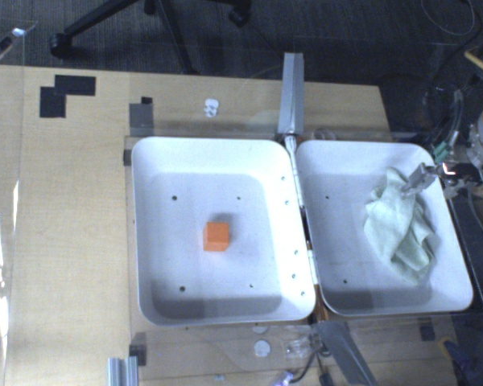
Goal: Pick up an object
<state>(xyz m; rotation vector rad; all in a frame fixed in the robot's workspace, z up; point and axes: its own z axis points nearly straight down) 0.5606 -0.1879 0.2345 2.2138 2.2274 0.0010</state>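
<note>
Over by the right bin's [459,296] far right corner, your gripper [423,175] sits at the top of the pale green cloth [398,227], fingers looking pinched on a fold of it. Rest of the cloth is heaped along that bin's right side. Left bin [145,215] has an orange cube [216,236] near its middle.

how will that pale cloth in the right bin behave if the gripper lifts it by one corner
The cloth lies crumpled in soft folds, so it is probably floppy and would drape and hang rather than hold its shape. It looks thin, so likely light. The gripper is at its upper edge; a pinch there may catch a single fold, which could slip free.
</note>
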